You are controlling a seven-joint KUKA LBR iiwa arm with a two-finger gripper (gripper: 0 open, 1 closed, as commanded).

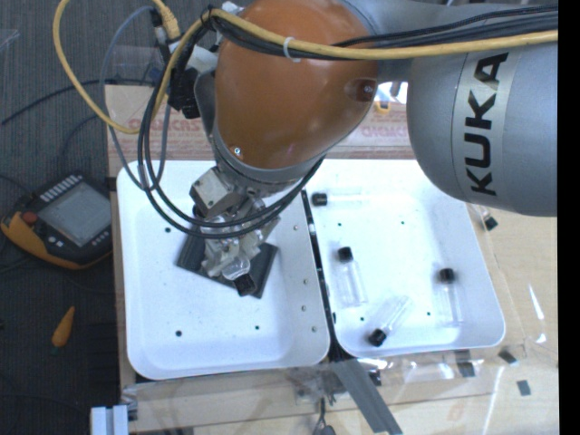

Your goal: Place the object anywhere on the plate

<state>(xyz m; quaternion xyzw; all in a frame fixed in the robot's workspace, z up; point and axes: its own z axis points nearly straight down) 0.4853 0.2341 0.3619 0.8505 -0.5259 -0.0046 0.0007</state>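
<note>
Three clear vials (348, 275) lie in the right bin (480, 270). In the left bin (145, 333), the gripper (231, 261) covers a dark plate (263, 275); whether it grips anything cannot be told.

Single fixed camera, mounted above the worktop (530, 270), looking down at a slant. Both white bins sit in frame: left bin (154, 333) and right bin (480, 315), side by side, tilted slightly against the frame edges. Near rims of the bins fall toward the bottom of the frame, far rims toward the middle. Arm (489, 107) enters from the right and upper right; its orange band (281, 80) sits close under the lens and looms large, covering the far part of the left bin. Dark floor (54, 80) visible along the left side, with a handheld pendant (68, 220) there. Close framing; bins span most of the width.
</note>
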